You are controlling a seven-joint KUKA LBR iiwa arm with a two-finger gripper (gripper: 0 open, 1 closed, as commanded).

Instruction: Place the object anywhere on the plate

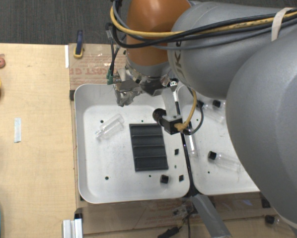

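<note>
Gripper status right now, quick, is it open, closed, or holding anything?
Gripper: at the far edge of the left bin; open or shut cannot be told.

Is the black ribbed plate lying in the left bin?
Yes, the black ribbed plate lies flat on the floor of the left bin, beside a clear plastic tube.
</note>
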